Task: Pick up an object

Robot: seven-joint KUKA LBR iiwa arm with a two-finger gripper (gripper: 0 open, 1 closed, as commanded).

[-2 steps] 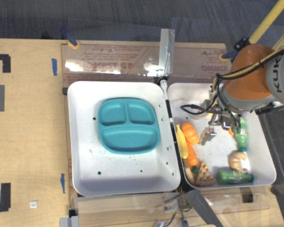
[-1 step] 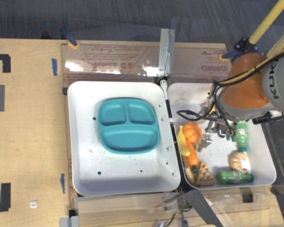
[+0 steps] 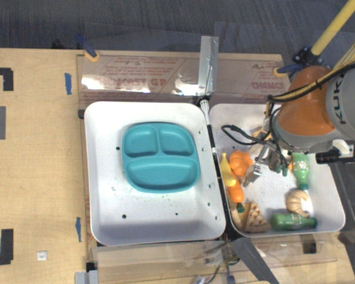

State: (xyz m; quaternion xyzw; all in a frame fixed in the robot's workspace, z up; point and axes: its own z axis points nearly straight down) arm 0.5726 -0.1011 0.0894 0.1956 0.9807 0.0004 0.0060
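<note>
Currently gripper [image 3: 261, 165] hangs beside orange toy fruit [image 3: 240, 162]; jaw state cannot be told. Fruit likely light, rigid, slippery: grasp across its middle.

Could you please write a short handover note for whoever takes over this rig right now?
Gripper: down inside the right bin, beside the orange toy; nothing visible between its fingers, and whether they are open or shut cannot be told.
Right bin holds the orange toy, a yellow piece along its left wall, a pizza slice, a green bottle lying flat, a second green bottle and a tan shell-like toy.
Left bin holds a teal divided plate.
Done: arm is in among the objects.
Left: grasp one and lift it.
</note>
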